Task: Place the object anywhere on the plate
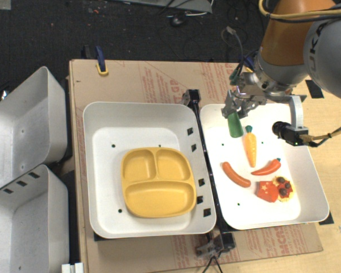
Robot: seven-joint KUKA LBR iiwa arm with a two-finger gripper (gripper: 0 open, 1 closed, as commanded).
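A wooden bench [136, 75], seen from above at a slant, carried two shallow white bins side by side. The left bin [96, 129] held a single item: a yellow plate [158, 182] with three compartments, two small ones toward the back and one wide one toward the front. The plate lay flat near the middle of that bin, and nothing rested in any of its compartments.

The right bin [307, 203] held all the toy food. A green object [235, 124], shaped like a small cucumber or pickle, stood roughly upright near the bin's back left corner. Just beside it, toward the front, lay an orange carrot [249, 146] with a green top, pointing toward the front of the bin. Further forward lay a reddish sausage [236, 174] at an angle, and near it a red chilli pepper [267, 167]. In the front right part of the bin sat a red piece [274, 189] with dark berries on it.

The grey arm with its orange band [292, 30] reached in from the right, above the back of the right bin. Its gripper [237, 109] hung directly over the top end of the green object, apparently touching it. Whether the fingers were spread apart or pressed onto the object could not be told from this angle.
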